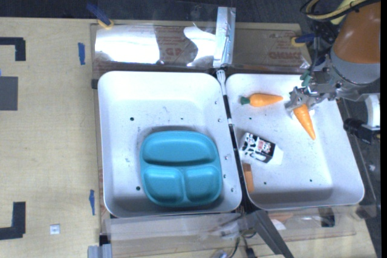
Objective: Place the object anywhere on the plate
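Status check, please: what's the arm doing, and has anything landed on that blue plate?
Gripper over right bin, at a carrot's top end; grip unclear. Blue plate in left bin, nothing on it.

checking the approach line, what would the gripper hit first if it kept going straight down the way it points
Most likely the carrot lying right under the gripper in the right bin; its top end already sits at the gripper. Depth is hard to judge from this slanted view.

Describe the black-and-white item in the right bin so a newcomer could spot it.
Start at the right bin, next to the one with the blue plate. Near its left wall, below the level carrot, lies a small packet. It is the one black-and-white thing there; both its neighbours are orange carrots.
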`<action>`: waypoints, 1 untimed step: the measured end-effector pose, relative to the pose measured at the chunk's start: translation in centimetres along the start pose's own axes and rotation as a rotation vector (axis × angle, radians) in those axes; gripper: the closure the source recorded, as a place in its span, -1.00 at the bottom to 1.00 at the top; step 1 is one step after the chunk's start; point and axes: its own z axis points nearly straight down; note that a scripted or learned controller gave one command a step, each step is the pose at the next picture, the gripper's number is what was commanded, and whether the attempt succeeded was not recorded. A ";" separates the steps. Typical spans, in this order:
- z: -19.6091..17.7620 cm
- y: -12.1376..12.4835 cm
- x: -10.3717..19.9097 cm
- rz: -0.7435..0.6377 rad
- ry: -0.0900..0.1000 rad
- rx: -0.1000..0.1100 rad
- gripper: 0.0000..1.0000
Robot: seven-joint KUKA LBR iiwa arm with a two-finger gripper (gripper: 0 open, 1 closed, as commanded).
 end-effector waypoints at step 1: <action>2.4 2.0 8.1 -0.129 0.002 0.004 1.00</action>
